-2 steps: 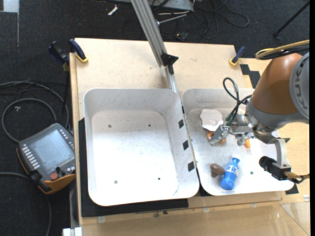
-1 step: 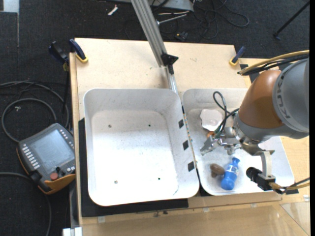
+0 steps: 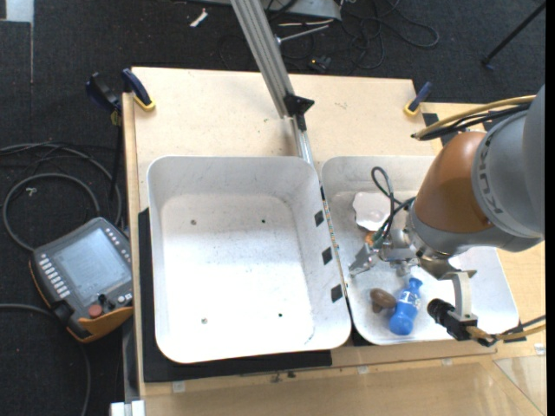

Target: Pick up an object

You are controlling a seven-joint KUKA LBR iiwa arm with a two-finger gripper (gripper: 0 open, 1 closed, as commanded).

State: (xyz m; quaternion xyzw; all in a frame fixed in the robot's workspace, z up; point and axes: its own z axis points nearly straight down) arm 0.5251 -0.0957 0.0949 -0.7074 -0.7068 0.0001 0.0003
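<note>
The arm reaches in from the right over the right bin (image 3: 347, 173). My gripper (image 3: 375, 254) hangs low above that bin's middle, just left of the orange band. A blue bottle (image 3: 404, 310) lies near the bin's front edge, below and right of the gripper. A small brown lump (image 3: 381, 299) rests against the bottle's left side. A white crumpled piece (image 3: 373, 209) lies toward the back of the bin, above the gripper. The arm's bulk hides the right half of this bin.
The left bin (image 3: 230, 258) sits beside the right one, separated by a raised shared wall with black clips (image 3: 328, 254). A slanted metal rail (image 3: 269, 55) crosses the bench behind the bins. A teach pendant (image 3: 82, 276) lies on the floor to the left.
</note>
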